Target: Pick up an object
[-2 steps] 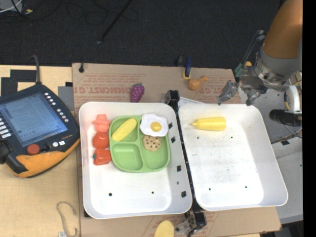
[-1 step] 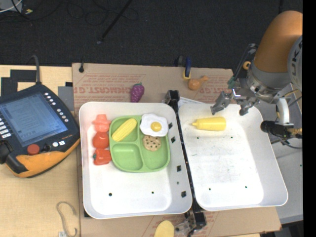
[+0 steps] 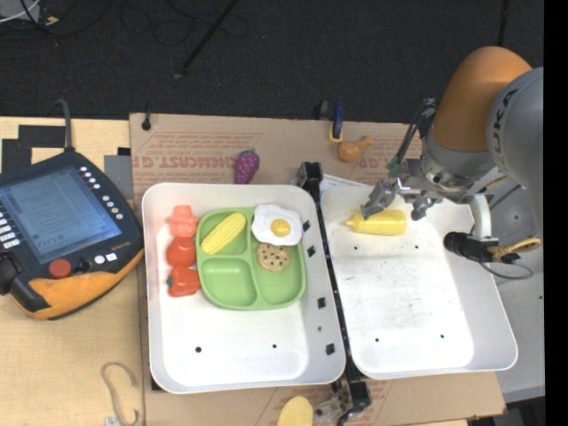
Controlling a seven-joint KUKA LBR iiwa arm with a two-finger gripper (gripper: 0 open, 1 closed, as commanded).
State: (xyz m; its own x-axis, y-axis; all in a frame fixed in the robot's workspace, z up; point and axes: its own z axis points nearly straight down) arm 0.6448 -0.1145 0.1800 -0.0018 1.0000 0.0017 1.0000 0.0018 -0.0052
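A yellow toy (image 3: pixel 295 410) lies nearest the camera, on the bench just outside the front edge of the left bin (image 3: pixel 177 353), close to the seam where the two bins meet. A metal hook (image 3: pixel 120 384) lies on the bench off that bin's front left corner. In the left bin, a green divided plate (image 3: pixel 251 284) sits toward the back edge; a corn cob (image 3: pixel 222 232) rests in its back left compartment, a cookie (image 3: pixel 273 257) in its back right one, and a fried egg (image 3: pixel 277 224) overlaps its back right rim. A red toy bottle (image 3: pixel 181 251) lies just beside the plate's left side. In the right bin (image 3: pixel 417 327), a yellow banana-like toy (image 3: pixel 377 224) lies near the back left corner. The gripper (image 3: pixel 401 201) hangs directly over it at the back edge, its dark fingers spread apart, one near each end of the toy and nothing lifted between them. Behind the bins on the cardboard lie a purple grape bunch (image 3: pixel 247 164) and an orange toy (image 3: pixel 354 148). A teach pendant (image 3: pixel 62 229) sits on the bench off the left edge.
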